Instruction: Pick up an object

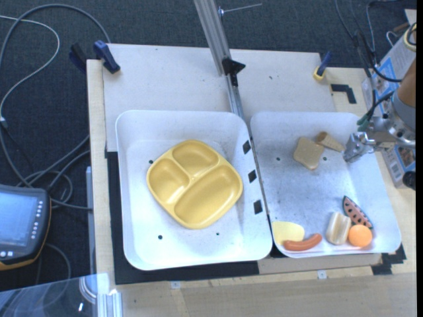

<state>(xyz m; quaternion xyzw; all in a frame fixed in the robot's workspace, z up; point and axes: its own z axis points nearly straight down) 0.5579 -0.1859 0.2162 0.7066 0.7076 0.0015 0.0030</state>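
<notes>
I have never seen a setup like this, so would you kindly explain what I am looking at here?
One camera looks down at a slant on a bench with two shallow white bins. The left bin holds a yellow divided plastic plate. The right bin holds toy food: a tan bread-like block, a pale yellow slice, a red sausage, an orange ball. A grey robot arm reaches in from the right; its hand sits near the block. Nothing visibly sits between its fingers.

Grey arm [403, 121], metallic gripper [355, 148]
</notes>
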